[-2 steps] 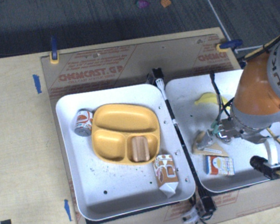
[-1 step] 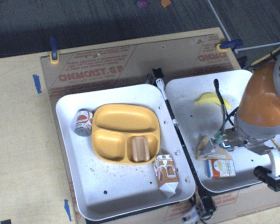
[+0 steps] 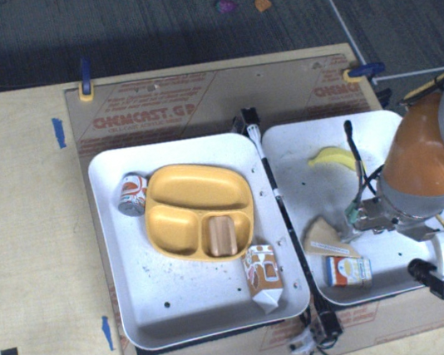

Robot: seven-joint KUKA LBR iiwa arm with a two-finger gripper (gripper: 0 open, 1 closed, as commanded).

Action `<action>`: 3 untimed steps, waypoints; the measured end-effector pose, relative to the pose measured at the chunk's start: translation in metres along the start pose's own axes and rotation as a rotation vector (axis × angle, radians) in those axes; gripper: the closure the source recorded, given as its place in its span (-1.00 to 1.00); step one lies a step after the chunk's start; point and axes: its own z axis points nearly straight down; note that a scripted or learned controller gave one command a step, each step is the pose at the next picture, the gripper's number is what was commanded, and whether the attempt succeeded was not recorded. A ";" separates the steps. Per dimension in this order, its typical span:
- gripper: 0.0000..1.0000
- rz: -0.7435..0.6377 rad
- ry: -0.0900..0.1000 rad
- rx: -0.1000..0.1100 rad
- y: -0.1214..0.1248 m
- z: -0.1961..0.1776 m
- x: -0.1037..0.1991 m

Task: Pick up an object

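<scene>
In the right bin [image 3: 381,122], a yellow banana [image 3: 333,159] lies near the back. A pale wedge-shaped piece [image 3: 324,235] sits in the middle, and a small white and orange carton [image 3: 348,270] lies toward the front. My gripper [image 3: 354,220] hangs low over the right bin, just right of the wedge and above the carton. The arm's grey and orange wrist [image 3: 426,159] covers the bin's right side. I see nothing held.
The left bin [image 3: 135,313] holds a yellow divided plate [image 3: 180,189] with a brown block [image 3: 221,235] in one section. A small can [image 3: 131,194] lies at the bin's back left and a brown and white carton [image 3: 264,276] at its front right. A black divider [image 3: 279,205] separates the bins.
</scene>
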 end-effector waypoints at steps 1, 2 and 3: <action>1.00 -0.005 0.014 0.025 0.012 -0.084 0.050; 1.00 -0.004 0.014 0.028 -0.005 -0.085 0.058; -1.00 -0.004 0.014 0.028 -0.005 -0.085 0.058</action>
